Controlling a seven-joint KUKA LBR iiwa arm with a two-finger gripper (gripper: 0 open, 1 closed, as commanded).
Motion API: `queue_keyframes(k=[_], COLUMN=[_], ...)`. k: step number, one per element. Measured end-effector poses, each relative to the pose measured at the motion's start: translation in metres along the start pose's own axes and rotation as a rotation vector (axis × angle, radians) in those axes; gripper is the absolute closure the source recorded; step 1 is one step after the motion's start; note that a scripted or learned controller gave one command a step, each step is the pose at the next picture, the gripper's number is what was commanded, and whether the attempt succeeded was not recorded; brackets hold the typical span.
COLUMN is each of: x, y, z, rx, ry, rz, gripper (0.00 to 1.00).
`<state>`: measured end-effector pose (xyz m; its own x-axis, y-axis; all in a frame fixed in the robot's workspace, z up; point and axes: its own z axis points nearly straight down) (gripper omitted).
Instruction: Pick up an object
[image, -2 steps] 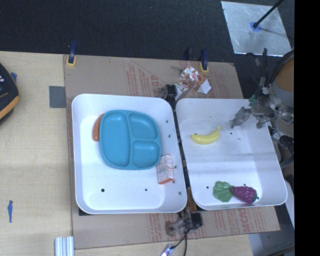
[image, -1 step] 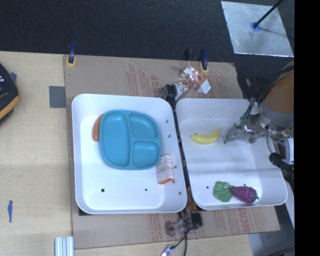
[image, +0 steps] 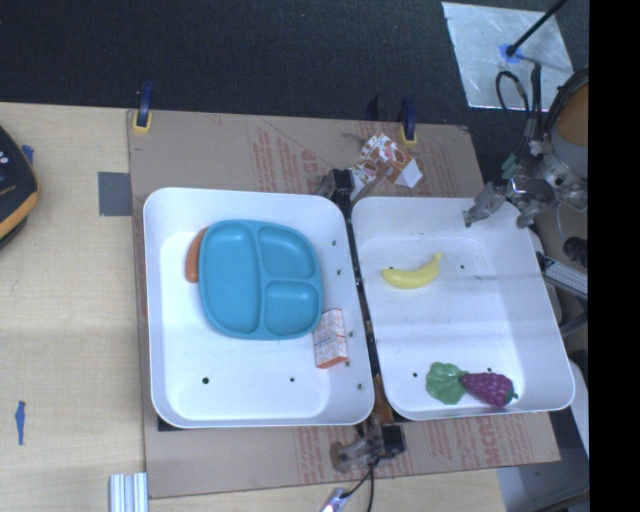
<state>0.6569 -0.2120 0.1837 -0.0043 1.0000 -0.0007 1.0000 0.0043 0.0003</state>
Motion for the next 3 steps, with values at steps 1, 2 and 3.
queue_keyframes(k=[1,2,3], x=[0.0,0.003,0.001], y=[-0.048,-0.079,-0.066], z=[0.022,-0.024,0.093], rx=[0.005,0.004,0.006], ry=[0.0,0.001,0.0], rz=[-0.001,0.002,-0.001], gripper=[0.0,0.0,0.0])
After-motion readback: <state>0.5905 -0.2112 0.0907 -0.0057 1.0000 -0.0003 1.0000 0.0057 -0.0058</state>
